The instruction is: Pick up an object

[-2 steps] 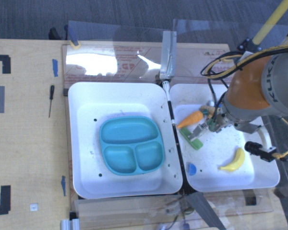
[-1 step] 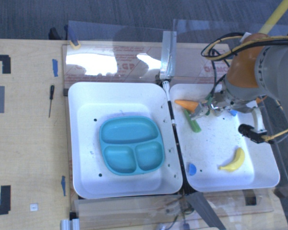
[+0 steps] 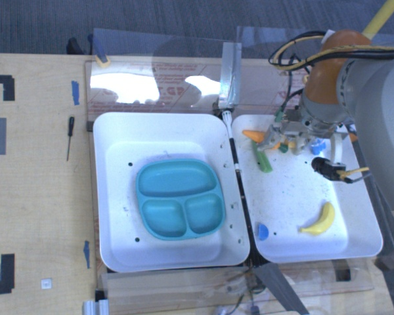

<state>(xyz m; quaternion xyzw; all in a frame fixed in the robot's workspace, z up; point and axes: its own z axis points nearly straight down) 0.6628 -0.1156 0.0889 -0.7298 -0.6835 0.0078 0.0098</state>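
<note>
In the right bin (image 3: 354,241) lie a yellow banana (image 3: 318,219) near the front, a green stick-shaped thing (image 3: 262,159) at the far left, an orange carrot-like thing (image 3: 253,135) beside it and a small blue piece (image 3: 262,231) by the front left wall. My gripper (image 3: 285,140) hangs low over the far part of this bin, just right of the green and orange things. A blue thing (image 3: 318,146) shows partly under the wrist. I see nothing between the fingers.
The left bin (image 3: 111,176) holds a teal three-compartment plate (image 3: 180,197). A screwdriver (image 3: 69,136) lies on the wooden bench at the left. A metal divider (image 3: 228,84) stands behind the two bins.
</note>
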